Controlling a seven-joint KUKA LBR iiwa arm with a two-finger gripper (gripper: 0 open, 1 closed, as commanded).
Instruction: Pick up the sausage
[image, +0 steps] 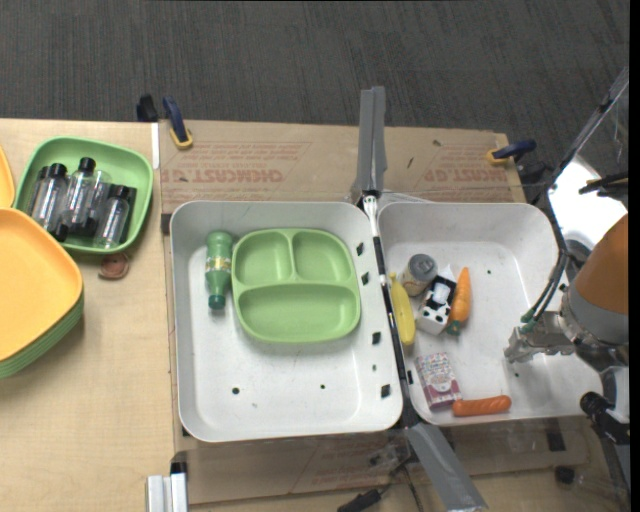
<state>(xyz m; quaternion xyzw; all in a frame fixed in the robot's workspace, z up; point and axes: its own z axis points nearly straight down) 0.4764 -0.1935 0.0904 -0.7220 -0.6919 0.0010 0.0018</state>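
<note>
The sausage (481, 405) is a short orange-red link lying flat near the front wall of the right bin (500, 235). My gripper (522, 346) hangs over the right side of that bin, up and to the right of the sausage and apart from it. The grey arm with its orange band (606, 280) comes in from the right edge. Nothing shows in the gripper.
In the right bin lie a pink packet (437, 377) just left of the sausage, a carrot (460, 297), a black-and-white die (436, 305), a grey-lidded jar (421, 268) and a banana (401, 311). The left bin (280, 400) holds a green divided plate (296, 285) and a green bottle (218, 268).
</note>
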